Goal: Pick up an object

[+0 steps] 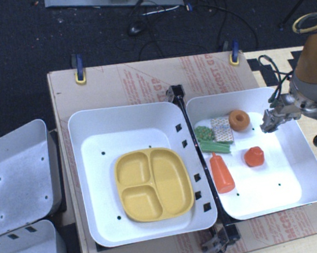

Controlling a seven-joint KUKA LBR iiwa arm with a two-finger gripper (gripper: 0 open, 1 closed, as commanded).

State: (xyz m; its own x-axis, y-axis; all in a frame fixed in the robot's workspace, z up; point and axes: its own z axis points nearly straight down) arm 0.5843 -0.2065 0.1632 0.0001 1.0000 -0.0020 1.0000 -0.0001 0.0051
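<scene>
The right bin [307, 187] holds a brown doughnut [239, 120], a small red cup-like piece [254, 157], an orange carrot-shaped piece [221, 172], a green bundle [210, 141] and a pale speckled block [222, 129]. My gripper [269, 122] hangs over the right bin's upper right part, just right of the doughnut and above the red piece. It touches none of them that I can see. Its tip is dark and small in this view.
The left bin [93, 161] carries a yellow divided plate [153, 183]. A black divider [193, 147] runs between the bins. Grey bin lids [13, 172] lie off the bench at the left. Cables trail at the right edge.
</scene>
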